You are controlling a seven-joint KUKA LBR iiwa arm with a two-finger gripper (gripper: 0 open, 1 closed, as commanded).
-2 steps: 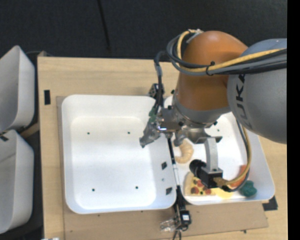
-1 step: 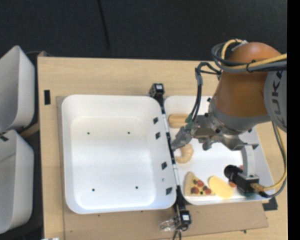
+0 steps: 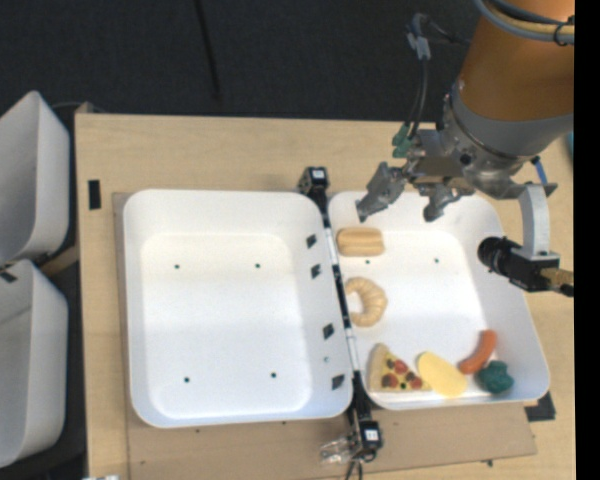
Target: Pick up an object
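Gripper [image 3: 405,200] spread, nothing btwn fingers, above right bin [image 3: 510,313]. Below: smooth tan bread roll [image 3: 360,241], curled croissant [image 3: 366,301], pizza wedge [image 3: 394,370].

Below me a wooden bench [image 3: 100,268] fills the middle of the frame, under two white bins. At the far left edge sit two white seat-like shells [image 3: 15,268], with dark floor [image 3: 230,38] across the top.

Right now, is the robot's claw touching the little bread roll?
Apart. In the camera view the gripper hangs over the back of the right bin, and white bin floor shows between its fingers and the bread roll.
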